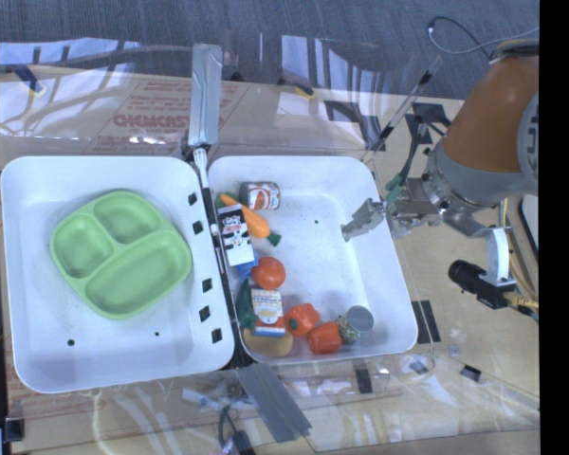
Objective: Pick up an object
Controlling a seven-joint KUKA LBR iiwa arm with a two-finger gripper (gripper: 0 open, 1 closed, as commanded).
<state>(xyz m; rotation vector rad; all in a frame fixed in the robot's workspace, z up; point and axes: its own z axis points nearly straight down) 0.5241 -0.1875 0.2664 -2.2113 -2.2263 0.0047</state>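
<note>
Roughly at the right wall of the right bin (387,254), the gripper (362,220) hangs just over the rim, a grey, blurred shape whose fingers cannot be separated, so how far it is open cannot be told; nothing is visibly held between them. Behind it the arm (488,131) runs off to the right, its orange band large and partly cut off by the frame edge, with cables looping above it. All the small things lie along the left side and the front of the right bin, well apart from the gripper. A small can (262,195) lies on its side near the back left corner, with a carrot (250,218) just in front of it. A black and white carton (232,235) rests against the left wall, its print too small to read. In front of that sits a tomato (269,273), then a small bottle (266,309) with an unreadable label, partly covering something tan at the front wall. Two red and orange pieces (313,328) lie beside the bottle, their kind hard to tell, and a grey tin (357,321) stands next to them. Left of the right bin, the left bin (38,349) holds a green divided plate (120,252).
</note>
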